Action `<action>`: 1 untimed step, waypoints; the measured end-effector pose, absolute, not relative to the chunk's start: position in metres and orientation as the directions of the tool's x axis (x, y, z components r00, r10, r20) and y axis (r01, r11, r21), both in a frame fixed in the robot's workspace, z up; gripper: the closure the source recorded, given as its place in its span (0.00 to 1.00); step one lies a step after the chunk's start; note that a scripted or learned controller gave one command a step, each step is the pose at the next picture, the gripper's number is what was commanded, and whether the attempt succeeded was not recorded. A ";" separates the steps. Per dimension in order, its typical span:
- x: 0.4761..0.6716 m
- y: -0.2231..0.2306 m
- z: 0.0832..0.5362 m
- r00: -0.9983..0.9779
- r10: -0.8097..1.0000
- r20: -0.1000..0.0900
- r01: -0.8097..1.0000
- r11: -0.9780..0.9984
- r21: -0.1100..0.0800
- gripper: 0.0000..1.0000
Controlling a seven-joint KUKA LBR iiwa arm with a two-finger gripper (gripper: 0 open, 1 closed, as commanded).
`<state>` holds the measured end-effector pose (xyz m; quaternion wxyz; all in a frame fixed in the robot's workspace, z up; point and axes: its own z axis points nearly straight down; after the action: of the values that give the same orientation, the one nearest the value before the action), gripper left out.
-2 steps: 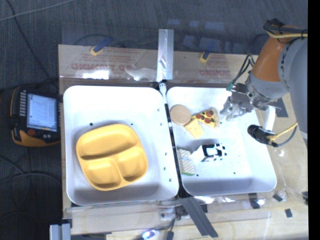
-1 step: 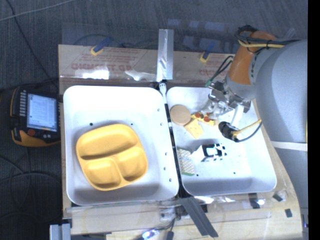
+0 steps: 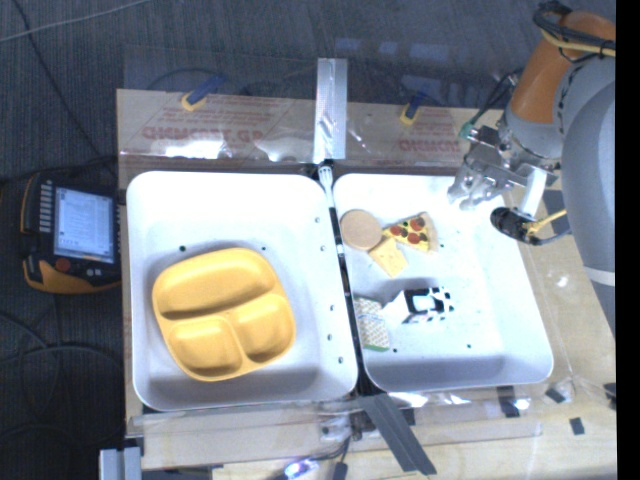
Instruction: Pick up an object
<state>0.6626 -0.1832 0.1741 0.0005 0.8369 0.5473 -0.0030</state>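
Observation:
The right bin (image 3: 500,363) holds a round tan disc (image 3: 361,229), a yellow cheese-like wedge (image 3: 388,256), a pizza slice (image 3: 412,232), a black-and-white toy (image 3: 428,303) and a pale patterned piece (image 3: 370,323) near the left wall. My gripper (image 3: 476,190) hangs at the bin's far right corner, above and to the right of the pizza slice, with nothing seen between its fingers. The arm's orange band (image 3: 545,78) rises behind it.
The left bin (image 3: 160,198) contains a yellow divided tray (image 3: 222,311). A handheld control pendant (image 3: 70,230) lies on the floor to the left. A metal divider (image 3: 340,268) separates the bins. A cardboard sheet (image 3: 250,123) lies behind them.

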 end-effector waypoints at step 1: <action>0.671 -0.148 0.101 0.534 0.845 0.002 0.845 -0.534 0.023 1.00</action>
<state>0.6711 -0.1479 0.1006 0.0094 0.8758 0.4825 0.0064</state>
